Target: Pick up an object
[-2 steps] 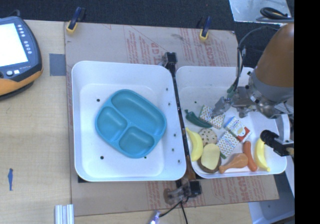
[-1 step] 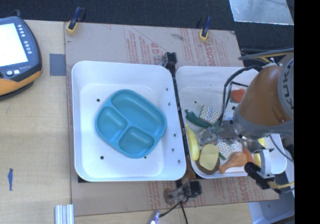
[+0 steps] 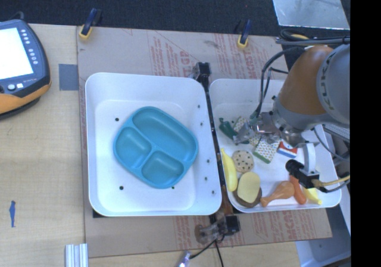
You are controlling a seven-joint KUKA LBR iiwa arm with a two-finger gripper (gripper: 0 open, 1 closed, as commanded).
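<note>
My gripper (image 3: pixel 250 133) is down in the right bin (image 3: pixel 229 90), at its left middle, among a pile of small items. Right beside it lie a dark green toy (image 3: pixel 226 127) and a checkered green-and-white packet (image 3: pixel 265 152). Below these are a yellow banana (image 3: pixel 228 168), a round tan biscuit (image 3: pixel 242 160), a pale yellow potato-shaped piece (image 3: pixel 249 186) on a brown piece, and an orange drumstick-like toy (image 3: pixel 284 193). A small red, white and blue item (image 3: pixel 287 151) lies under the wrist. The arm's bulk hides the bin's right part.
The left bin (image 3: pixel 95 140) holds a blue divided plate (image 3: pixel 155 147) at its middle. A teach pendant (image 3: pixel 18 60) rests on the bench at the far left. Clamps (image 3: pixel 88 26) hold the cardboard sheet at the back.
</note>
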